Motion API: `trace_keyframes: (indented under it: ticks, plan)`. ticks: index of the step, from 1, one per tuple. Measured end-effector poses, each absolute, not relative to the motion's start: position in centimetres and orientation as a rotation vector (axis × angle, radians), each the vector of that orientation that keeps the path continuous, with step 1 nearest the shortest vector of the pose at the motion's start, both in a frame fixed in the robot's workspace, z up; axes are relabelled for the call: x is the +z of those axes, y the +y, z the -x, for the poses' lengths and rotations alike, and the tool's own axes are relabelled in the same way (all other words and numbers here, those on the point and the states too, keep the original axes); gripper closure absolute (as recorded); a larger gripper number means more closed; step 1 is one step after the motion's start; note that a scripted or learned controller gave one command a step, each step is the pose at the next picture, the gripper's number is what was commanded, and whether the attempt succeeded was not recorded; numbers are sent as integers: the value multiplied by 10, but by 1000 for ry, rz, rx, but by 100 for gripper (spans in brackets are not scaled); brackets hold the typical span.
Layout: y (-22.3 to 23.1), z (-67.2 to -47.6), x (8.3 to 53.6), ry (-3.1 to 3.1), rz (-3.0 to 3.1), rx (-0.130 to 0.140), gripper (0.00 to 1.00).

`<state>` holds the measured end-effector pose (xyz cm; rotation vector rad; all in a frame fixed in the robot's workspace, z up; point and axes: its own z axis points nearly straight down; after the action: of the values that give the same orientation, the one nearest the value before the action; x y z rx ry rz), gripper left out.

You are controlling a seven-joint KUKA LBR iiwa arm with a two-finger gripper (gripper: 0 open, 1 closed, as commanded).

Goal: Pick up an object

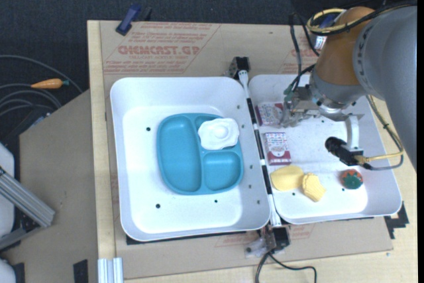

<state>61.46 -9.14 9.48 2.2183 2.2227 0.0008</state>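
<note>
Dark floor around my surface (pixel 165 43). In the right bin (pixel 377 202) the red-and-white packet (pixel 277 147) lies by the left wall, ungrasped. My claw (pixel 291 109) sits low at the far-left corner — closure I cannot tell. Nothing lifted yet.

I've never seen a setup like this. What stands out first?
A bright blue divided tray sits in the left bin, with a white piece resting on its upper right part. From the right, the grey and orange arm leans over the right bin, above yellow pieces and small packets.
</note>
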Motion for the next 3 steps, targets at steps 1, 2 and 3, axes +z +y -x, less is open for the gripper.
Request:
trace_keyframes:
  ticks: [1,2,3]
  plan:
    - [-91,-614,95,2223,-2219,0,0]
    - [-96,-667,85,2222,-2219,0,0]
    - [-96,-667,96,2221,-2216,1,100]
